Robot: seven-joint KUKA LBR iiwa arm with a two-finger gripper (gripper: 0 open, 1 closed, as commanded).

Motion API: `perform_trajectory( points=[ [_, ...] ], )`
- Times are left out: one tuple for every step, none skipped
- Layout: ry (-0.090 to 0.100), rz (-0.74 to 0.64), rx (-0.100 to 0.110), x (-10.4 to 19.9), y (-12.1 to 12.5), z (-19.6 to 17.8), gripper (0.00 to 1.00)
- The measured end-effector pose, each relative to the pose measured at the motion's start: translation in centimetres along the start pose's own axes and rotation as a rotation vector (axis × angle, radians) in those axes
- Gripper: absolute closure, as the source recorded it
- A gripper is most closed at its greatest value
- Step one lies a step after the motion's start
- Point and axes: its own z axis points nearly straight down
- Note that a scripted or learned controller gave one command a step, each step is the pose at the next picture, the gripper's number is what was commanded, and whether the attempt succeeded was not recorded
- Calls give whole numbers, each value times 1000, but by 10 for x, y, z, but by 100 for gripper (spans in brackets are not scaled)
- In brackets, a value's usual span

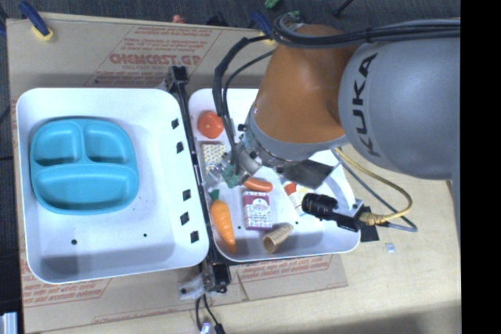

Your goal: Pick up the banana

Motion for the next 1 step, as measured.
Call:
perform_trajectory(
  points=[
    [-2, -163, -1, -76, -5, -126, 100]
  ],
)
